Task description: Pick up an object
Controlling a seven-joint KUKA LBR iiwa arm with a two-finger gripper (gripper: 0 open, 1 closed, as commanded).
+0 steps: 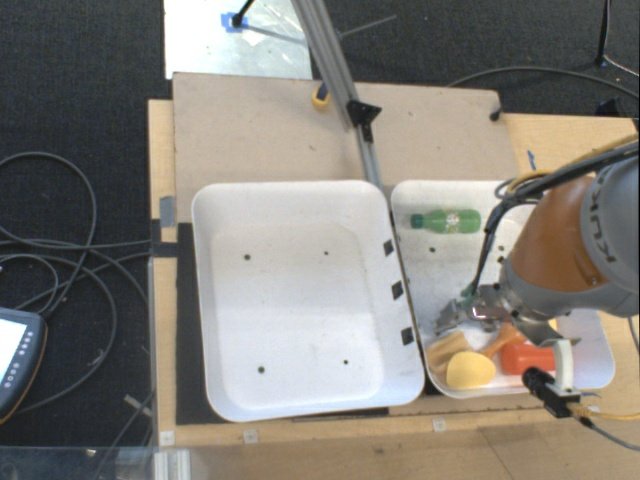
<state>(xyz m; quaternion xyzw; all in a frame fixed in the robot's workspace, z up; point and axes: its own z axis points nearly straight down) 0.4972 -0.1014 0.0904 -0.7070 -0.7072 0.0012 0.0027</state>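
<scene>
The arm over the right bin, near the objects in its lower part

At the left and centre of the frame we see the left bin (300, 298), a wide white tray. Just to its right stands the right bin (420, 268); near its upper edge lies a green bottle (447, 221). In its lower part we see a yellow round object (470, 370), with an orange object (527, 356) beside it. The gripper (462, 314) is low over this group, but we cannot tell how it stands or whether it holds anything.
</scene>
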